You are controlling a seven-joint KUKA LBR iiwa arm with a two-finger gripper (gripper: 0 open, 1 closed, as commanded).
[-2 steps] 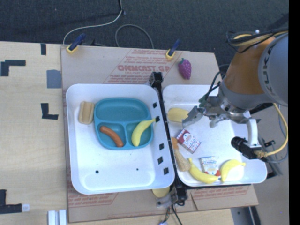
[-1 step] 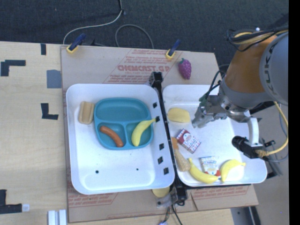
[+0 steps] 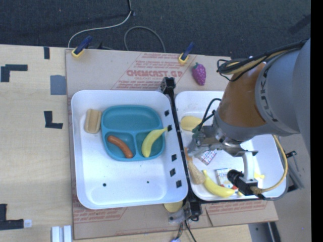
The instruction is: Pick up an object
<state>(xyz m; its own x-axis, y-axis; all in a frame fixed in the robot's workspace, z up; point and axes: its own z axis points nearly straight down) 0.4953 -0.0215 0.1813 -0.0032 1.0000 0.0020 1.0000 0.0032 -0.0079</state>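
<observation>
End effector [image 3: 203, 146] low in the right bin [image 3: 262, 147], over a small packet [image 3: 208, 157] by the divider; fingers hidden, grip impossible to tell. Nothing visibly lifted (pick judged not yet done). Nearby: banana [image 3: 218, 186], yellow piece [image 3: 190, 122]. Left bin [image 3: 83, 175]: teal tray [image 3: 132, 117], sausage [image 3: 120, 146], second banana [image 3: 150, 141].

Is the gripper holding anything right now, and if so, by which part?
Cannot tell: the gripper is low in the right bin among the items, and the arm hides any contact.
</observation>
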